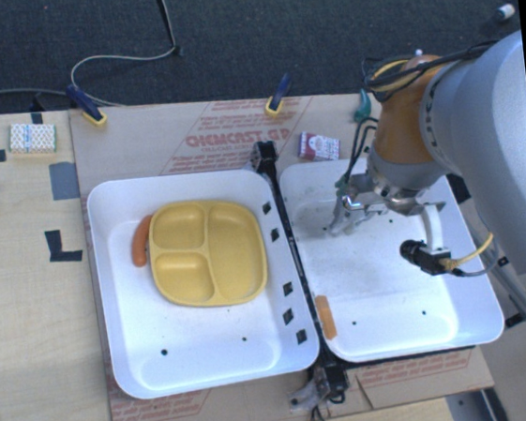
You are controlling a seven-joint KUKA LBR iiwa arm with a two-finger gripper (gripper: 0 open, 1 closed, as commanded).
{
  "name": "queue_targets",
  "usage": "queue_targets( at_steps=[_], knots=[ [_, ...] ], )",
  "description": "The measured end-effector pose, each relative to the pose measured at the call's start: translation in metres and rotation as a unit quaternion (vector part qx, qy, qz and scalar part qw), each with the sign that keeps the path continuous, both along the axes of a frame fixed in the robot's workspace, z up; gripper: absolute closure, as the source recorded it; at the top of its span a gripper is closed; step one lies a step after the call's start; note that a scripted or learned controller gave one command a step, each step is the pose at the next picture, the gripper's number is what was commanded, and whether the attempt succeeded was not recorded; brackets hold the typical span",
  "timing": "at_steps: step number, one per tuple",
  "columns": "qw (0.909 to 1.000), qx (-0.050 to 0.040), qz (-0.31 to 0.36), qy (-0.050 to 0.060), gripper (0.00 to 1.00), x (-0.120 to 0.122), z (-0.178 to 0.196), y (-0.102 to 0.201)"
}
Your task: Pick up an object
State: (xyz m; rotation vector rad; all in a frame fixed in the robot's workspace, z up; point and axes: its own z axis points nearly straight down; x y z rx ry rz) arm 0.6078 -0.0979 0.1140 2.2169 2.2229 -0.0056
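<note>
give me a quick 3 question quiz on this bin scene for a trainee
1. True or false: the yellow tray lies in the left bin.
2. Over which bin is the gripper? A) left B) right
3. Fill in: the orange piece in the right bin lies by its ____ wall.

Key: 1 true; 2 B; 3 left. Also note the orange item touching the tray's left edge.

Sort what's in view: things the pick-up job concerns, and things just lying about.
Job:
- yellow divided plate in left bin
- orange piece beside the plate
- orange piece in right bin
- hand

Lying about:
- blue-yellow clamps
- small packet
- checkered block
</note>
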Motion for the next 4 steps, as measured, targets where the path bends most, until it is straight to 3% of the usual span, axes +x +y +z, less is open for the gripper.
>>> queue_targets(
  at_steps=[1, 2, 3, 4],
  knots=[
    [1.0000, -0.0005, 0.000, 0.000, 0.00, 0.000, 0.000, 0.000],
    [1.0000, 0.0013, -0.001, -0.001, 0.00, -0.002, -0.028, -0.002],
    [1.0000, 0.0000, 0.000, -0.002, 1.00, -0.002, -0.018, -0.002],
    [1.0000, 0.0001, 0.000, -0.001, 1.00, -0.002, -0.009, -0.002]
  ],
)
